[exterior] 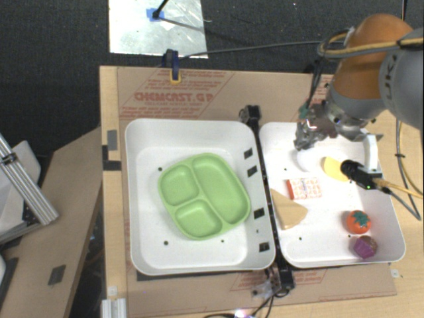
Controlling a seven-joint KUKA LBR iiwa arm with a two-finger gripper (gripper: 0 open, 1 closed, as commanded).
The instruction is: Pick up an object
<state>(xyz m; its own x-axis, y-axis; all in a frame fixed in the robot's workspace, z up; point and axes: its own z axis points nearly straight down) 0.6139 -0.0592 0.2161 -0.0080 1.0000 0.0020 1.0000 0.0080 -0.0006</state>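
Our gripper (306, 140) hangs low over the right bin's (391, 207) far end; its opening we cannot tell. Nearest lies the yellow piece (333, 167), likely our target.

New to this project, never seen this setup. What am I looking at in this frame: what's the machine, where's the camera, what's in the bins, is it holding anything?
One fixed camera sits above the bench and looks down at a slant. The grey arm with the orange band is a KUKA iiwa reaching in from the right; its gripper hangs over the far part of the right bin.

The left bin holds a green divided plate. The right bin holds small toy items: a yellow piece, a red-and-white card, a tan wedge, an orange round fruit and a purple piece.

Nothing is visibly between the gripper's fingers, so I would not call anything held. The view is too coarse to say more about them.
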